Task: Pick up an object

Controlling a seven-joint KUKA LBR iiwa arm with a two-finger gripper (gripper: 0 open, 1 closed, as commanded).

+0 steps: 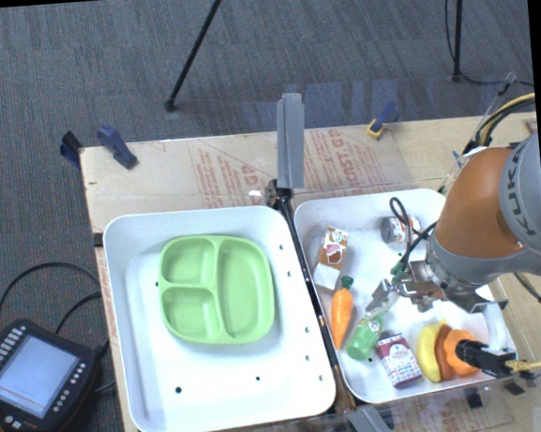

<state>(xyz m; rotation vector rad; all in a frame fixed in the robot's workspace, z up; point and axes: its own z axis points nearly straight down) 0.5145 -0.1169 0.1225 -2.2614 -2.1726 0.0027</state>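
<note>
Over the right bin (438, 197) I see the arm's orange-banded wrist reaching in from the right, with the gripper (390, 291) low above the bin floor near its middle. I cannot tell how the claw stands. Just left of it lies a toy carrot (341, 315), its green top pointing away from me, and a green bottle (364, 338) rests beside the carrot, touching or nearly so. A small dark-red carton (398, 358) sits toward the near rim, next to a yellow and orange toy fruit (441, 351). Farther back I see a small brown-and-white packet (333, 248) and a metallic object with a black loop (398, 224). A green divided plate (217, 288) lies flat in the left bin (142, 363).
</note>
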